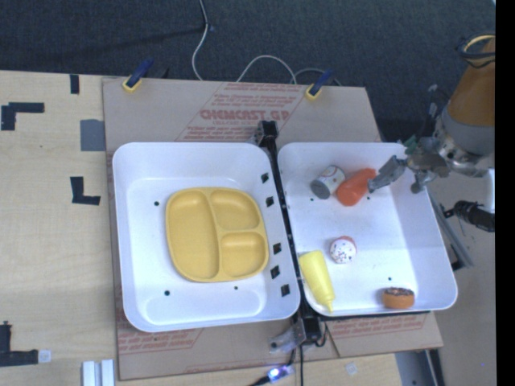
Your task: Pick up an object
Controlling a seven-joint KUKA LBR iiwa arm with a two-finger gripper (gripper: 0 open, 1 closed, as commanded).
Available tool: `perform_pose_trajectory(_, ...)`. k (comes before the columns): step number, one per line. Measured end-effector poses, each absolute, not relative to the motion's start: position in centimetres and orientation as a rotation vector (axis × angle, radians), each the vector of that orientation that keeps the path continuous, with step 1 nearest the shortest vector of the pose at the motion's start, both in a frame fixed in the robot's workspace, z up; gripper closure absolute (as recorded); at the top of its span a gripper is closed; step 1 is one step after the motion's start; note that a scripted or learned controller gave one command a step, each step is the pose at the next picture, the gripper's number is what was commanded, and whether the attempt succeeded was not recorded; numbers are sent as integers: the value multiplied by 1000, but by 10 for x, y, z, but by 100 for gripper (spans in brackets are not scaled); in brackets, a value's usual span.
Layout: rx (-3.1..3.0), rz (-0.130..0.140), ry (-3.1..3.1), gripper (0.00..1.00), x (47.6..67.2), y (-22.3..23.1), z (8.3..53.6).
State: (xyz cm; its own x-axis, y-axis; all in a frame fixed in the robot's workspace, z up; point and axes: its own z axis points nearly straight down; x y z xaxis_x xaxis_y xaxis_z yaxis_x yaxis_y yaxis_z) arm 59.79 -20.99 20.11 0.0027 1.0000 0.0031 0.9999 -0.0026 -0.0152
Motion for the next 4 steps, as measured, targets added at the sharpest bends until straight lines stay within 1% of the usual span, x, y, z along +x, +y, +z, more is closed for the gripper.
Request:
perform_pose_trajectory(1,-2219,2,-2222,0,601,-209,210)
perform_pose_trajectory(2,-2217,6,-2220,0,598,-203,164)
perform_pose_trajectory(3,-2217,8,-2217,0,592,-209,103)
perform_pose_trajectory(4,-2221,3,-2224,0,592,-209,84)
